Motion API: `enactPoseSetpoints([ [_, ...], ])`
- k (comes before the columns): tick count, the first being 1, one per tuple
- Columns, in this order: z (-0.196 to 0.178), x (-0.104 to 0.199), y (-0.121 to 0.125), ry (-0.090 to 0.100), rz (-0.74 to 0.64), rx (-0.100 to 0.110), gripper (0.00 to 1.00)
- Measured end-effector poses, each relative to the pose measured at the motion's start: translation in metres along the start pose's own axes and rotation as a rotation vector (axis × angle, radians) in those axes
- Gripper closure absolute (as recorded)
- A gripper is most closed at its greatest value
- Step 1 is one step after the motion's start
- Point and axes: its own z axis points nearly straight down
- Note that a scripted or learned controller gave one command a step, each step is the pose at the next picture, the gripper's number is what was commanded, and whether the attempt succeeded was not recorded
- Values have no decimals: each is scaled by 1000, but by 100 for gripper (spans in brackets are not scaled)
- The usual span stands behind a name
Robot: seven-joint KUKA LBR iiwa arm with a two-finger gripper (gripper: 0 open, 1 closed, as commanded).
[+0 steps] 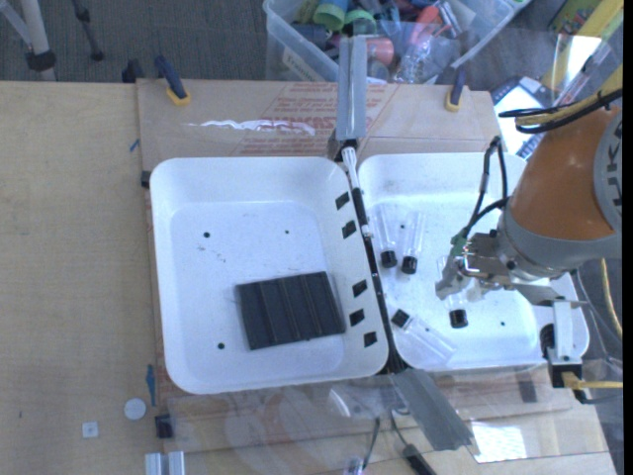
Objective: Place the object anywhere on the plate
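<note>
- The gripper point(457, 277) is being held low over the right bin point(514, 339); its opening cannot be told.
- 4 clear tubes point(410, 236) (black-capped) are lying nearby, the dark plate point(289, 310) in the left bin; a slippery tube is risking being dropped.

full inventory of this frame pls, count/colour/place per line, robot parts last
bins: 2, white, side by side on the bench
plate: 1, dark grey, ridged, lower middle of left bin
tubes: about 4, clear with black caps, right bin; two upright near its left side, one lying at the lower left, one small cap under the gripper
storage tub: 1, clear, full of coloured items, top centre behind the bench
clamps: 2, yellow-tipped, rear edge of cardboard
arm: 1, grey with orange band, from the right
gripper: 1, over right bin
</note>
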Motion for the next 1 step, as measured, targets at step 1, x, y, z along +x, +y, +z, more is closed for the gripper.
enactPoseSetpoints([
  [1, 2, 49, 91, -1, -380, -3, 100],
])
